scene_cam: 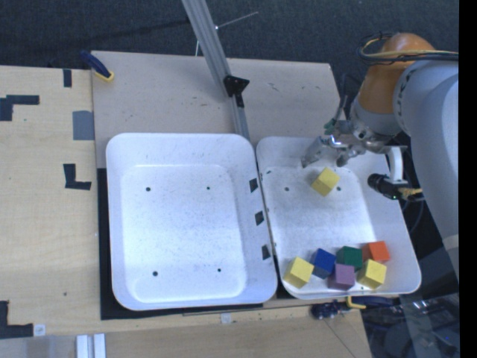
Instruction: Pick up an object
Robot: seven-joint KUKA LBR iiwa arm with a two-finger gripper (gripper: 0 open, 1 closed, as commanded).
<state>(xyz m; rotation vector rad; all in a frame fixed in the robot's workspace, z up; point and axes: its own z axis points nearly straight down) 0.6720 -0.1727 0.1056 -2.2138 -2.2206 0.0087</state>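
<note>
A yellow cube point(325, 181) lies tilted in the far part of the right bin point(387, 222). My gripper point(326, 159) hovers just behind it and slightly above, fingers spread open, with one fingertip point(308, 159) pointing left; nothing sits between them. Along the right bin's near edge is a cluster of cubes: yellow point(299, 271), blue point(323, 261), green point(349, 256), purple point(343, 275), orange point(377, 251) and another yellow point(373, 274).
The left bin point(112, 162) stands beside the right one, sharing a raised middle rim. A slanted metal pole point(212, 43) comes down to the bench just behind the bins. The arm's grey body and orange band point(391, 73) occupy the right side.
</note>
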